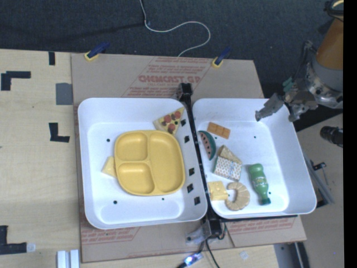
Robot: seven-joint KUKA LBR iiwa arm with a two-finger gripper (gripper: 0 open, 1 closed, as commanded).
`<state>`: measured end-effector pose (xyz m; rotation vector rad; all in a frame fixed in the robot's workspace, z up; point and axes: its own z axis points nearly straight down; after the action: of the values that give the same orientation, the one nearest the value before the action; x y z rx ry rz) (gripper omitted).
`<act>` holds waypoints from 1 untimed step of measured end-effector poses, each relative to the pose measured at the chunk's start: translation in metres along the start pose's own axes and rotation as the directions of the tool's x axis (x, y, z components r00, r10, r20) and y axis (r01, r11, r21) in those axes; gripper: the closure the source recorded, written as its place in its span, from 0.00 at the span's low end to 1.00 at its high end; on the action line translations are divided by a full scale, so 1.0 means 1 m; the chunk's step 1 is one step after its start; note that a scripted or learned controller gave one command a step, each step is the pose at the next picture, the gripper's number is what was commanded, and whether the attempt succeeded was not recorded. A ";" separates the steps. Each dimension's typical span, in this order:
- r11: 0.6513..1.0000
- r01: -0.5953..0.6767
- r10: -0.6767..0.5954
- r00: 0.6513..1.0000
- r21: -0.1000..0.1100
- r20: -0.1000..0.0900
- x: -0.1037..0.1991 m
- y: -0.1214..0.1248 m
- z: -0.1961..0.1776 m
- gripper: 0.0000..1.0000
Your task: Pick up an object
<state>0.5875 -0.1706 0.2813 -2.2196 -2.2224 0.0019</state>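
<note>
My gripper (280, 111) hovers over the far right rim of the right bin (279, 149), open, with nothing between its fingers. Below it in that bin lie an orange waffle piece (218, 130), a watermelon slice (207, 144), a tan cracker stack (228, 163), a green bottle (259, 183), a bitten bagel (237, 196) and a yellow cheese piece (217, 190). The left bin (95, 121) holds a yellow divided plate (149, 162), a pizza slice (170, 120) and a yellow wedge (108, 166).
A black divider (192, 149) runs between the two bins. Both stand on a cardboard sheet (162, 74) held by clips. A white cable (173, 27) loops across the dark floor behind. The arm's orange band (334, 43) is at the right edge.
</note>
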 end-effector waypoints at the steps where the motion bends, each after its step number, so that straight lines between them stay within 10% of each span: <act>1: 1.000 0.000 0.000 1.000 0.003 0.000 -0.002 -0.004 0.044 0.00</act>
<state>0.5839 -0.1722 0.2373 -2.2181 -2.2206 0.0059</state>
